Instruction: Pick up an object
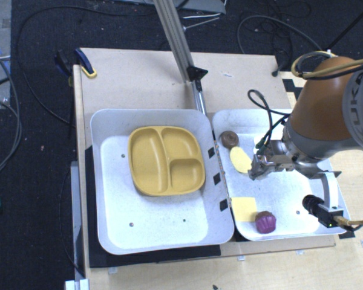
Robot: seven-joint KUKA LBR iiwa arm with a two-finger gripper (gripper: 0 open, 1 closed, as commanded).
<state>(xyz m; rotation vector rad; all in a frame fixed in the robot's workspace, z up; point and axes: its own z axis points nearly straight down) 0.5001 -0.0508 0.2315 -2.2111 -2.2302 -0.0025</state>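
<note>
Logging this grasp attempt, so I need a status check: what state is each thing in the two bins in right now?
Gripper: low in the right bin, beside the yellow oval piece.
Yellow oval piece: lying flat.
Brown round piece: resting, untouched.
Yellow square: lying flat.
Purple piece: resting, untouched.
Yellow divided tray: upright in left bin.

Two white bins [109, 222] sit on a pale tan bench [139, 77]; the surrounding floor is black. The left bin holds a mustard-yellow tray [166, 160]. The right bin [290, 225] holds a brown round piece [230, 139], a pale yellow oval [239, 159], a pale yellow square [244, 209] and a purple piece [265, 222]. The arm [327, 107] shows an orange band above grey; the gripper [257, 169] is grey metal.
</note>
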